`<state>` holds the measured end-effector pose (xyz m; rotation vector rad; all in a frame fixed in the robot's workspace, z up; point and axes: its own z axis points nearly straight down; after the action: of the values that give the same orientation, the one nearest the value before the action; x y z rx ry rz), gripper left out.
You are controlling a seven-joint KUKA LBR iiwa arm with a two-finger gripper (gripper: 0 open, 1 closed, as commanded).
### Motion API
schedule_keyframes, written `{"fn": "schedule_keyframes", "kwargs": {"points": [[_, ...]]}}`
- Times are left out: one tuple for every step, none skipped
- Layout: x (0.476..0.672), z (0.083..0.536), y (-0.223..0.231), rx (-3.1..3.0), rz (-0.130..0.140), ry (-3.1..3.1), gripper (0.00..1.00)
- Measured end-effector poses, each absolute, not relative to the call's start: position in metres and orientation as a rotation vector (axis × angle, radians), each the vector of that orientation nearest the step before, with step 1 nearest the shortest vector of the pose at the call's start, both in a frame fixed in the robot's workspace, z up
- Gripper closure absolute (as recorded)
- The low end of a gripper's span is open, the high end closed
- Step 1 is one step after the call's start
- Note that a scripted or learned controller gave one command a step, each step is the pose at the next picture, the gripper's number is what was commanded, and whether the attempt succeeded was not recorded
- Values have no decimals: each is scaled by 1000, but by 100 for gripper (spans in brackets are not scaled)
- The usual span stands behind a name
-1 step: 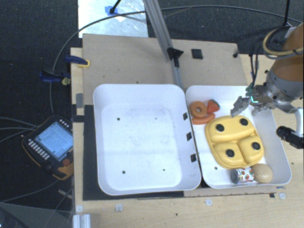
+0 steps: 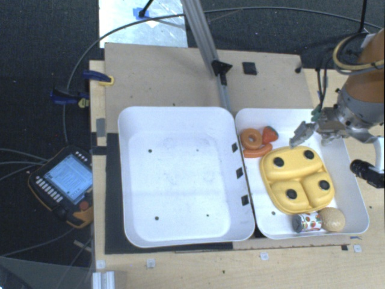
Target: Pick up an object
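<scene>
The big yellow moulded plastic toy with black studs fills the middle of the right white bin on my worktop; I judge it light, rigid and slick, too broad to span, so I would pinch a rim or lobe edge. My tool hangs just above its far edge, near the orange ring-shaped toy, gripping nothing, and whether it is spread or clenched I cannot tell.

Robotics lab: teach pendant on floor, loose cables, clamps, bench w/ bins.
</scene>
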<state>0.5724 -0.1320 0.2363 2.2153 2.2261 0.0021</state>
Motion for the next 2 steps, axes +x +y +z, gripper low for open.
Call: {"fn": "schedule_keyframes", "kwargs": {"points": [[571,194,-133,2221,-2,2223,0],[572,153,-132,2221,-2,2224,0]]}}
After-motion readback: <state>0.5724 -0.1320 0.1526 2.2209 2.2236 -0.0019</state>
